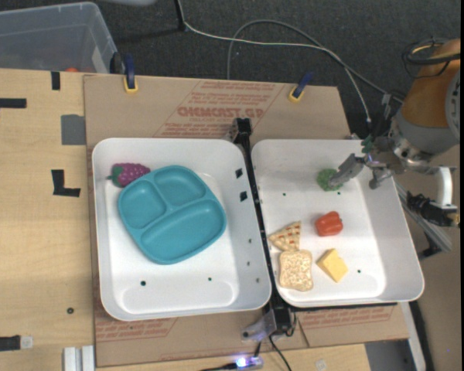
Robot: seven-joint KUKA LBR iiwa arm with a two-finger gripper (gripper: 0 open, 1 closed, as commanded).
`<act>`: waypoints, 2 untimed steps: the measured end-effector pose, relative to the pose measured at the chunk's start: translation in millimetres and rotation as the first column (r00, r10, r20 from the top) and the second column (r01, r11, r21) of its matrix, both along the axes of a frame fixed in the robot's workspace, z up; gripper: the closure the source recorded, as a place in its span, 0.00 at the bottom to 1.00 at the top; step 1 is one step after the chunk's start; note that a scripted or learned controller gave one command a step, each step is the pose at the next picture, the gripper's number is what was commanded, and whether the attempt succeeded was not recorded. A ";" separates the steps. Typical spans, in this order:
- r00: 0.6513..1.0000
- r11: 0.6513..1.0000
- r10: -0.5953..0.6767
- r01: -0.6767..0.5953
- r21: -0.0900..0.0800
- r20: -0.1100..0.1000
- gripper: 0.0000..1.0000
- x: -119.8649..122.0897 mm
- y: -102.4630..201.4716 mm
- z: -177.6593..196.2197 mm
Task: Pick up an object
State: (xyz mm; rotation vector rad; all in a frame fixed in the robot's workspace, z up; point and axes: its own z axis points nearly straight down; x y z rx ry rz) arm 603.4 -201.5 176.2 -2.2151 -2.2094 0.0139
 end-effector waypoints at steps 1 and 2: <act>1.000 1.000 0.004 -0.004 -0.003 0.014 0.00 3.6 0.5 8.7; 1.000 1.000 0.005 -0.005 -0.003 0.011 0.00 7.5 3.6 -36.1</act>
